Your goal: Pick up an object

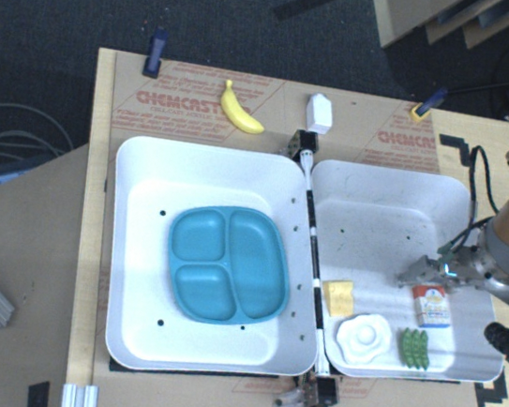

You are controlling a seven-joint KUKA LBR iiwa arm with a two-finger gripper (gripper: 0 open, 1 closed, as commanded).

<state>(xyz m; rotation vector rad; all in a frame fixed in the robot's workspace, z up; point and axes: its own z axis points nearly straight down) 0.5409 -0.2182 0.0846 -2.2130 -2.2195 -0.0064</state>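
Objects are lying in the right bin (pixel 379 193) toward its 5 o'clock corner: a yellow block (pixel 338 297), a white round piece (pixel 362 338), a green toy (pixel 413 348) and a small red-and-white box (pixel 433 305). At the box's 11 o'clock, the gripper (pixel 426 270) is hovering low; whether it is gripping anything cannot be told. In the left bin (pixel 137 228), a blue divided plate (pixel 227 262) is sitting at center.

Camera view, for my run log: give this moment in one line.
gripper: above small red-and-white box | right white bin | nothing held
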